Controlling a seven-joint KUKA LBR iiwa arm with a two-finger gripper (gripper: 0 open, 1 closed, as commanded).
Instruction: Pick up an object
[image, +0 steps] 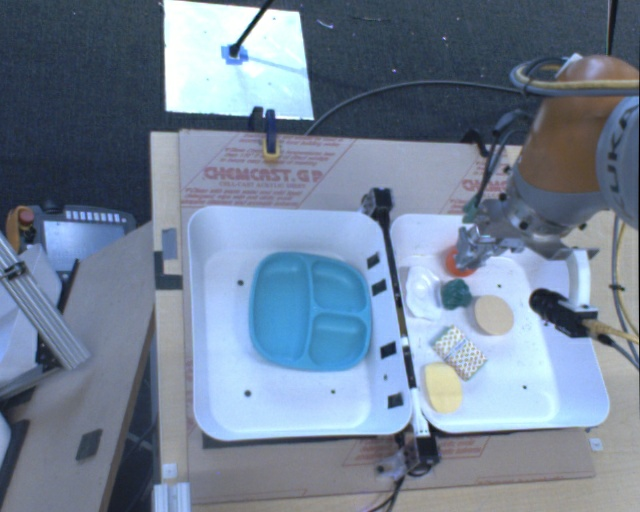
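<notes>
The right bin (575, 385) holds several small objects. An orange piece (457, 266) lies near its back left, partly hidden under my gripper (470, 252), which hangs right over it. A dark green lump (456, 293) sits just in front of it, next to a clear white wrapper (420, 292). A round tan disc (493, 315) lies to the right of the lump. Nearer the front are a checkered packet (461, 351) and a yellow piece (443, 387). Nothing shows between the fingers.
The left bin (215, 400) carries a blue divided plate (309, 311). A black divider with clips (392, 300) runs between the bins. The arm's grey body and orange band (575, 120) loom over the right bin's back right. A black fitting (556, 307) sits at that bin's right side.
</notes>
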